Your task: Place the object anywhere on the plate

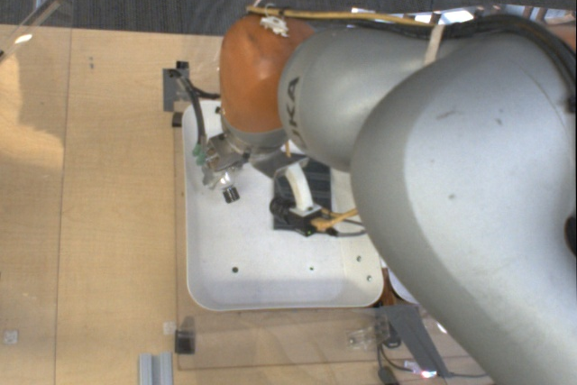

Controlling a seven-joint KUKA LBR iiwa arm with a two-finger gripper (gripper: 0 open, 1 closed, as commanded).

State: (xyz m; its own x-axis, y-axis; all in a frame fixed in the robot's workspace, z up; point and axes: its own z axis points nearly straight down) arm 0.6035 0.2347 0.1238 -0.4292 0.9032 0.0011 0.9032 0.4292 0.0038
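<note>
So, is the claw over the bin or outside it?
Over it: the claw sits within the white bin's rim, near its left wall. Height unclear.

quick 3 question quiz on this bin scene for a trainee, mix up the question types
1. True or false: the pincer hangs over the white bin.
2. What colour is the band on the grey arm? A green, B orange, C blue.
3. Fill in: in the camera view, the pincer is nearer the bin's ____ wall (left or right).
Key: 1 true; 2 B; 3 left.
</note>
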